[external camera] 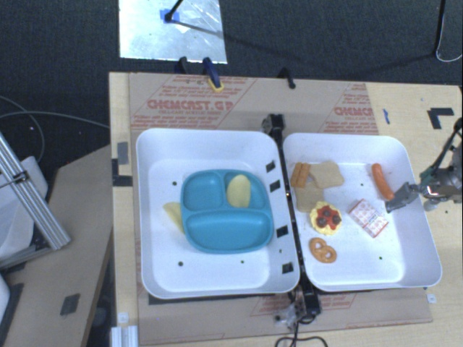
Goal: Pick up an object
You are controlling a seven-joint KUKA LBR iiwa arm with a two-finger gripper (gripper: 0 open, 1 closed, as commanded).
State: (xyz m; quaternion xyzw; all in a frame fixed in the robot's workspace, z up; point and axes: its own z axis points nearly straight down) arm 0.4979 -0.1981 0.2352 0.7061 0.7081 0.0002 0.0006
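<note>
- One sausage (382,181) lies in the right bin (419,266), at ten o'clock from the gripper (399,199).
- Its long axis runs eleven to five o'clock.
- Gripper's opening: cannot tell.

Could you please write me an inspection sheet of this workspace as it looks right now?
Surface: bench topped with printed cardboard, bearing two white bins side by side.
Job's things: right bin holds a sausage, wrapped packet, pretzel, fruit tart, tan bread slice and small bun.
Clutter: left bin holds a blue divided tray with a yellow piece in one compartment; another yellow piece beside the tray.
Grippers: gripper at the right bin's right edge, holding nothing visible.
Cables: dark cable on the floor beyond the bench.
Surroundings: shiny sheet, dark floor.
</note>
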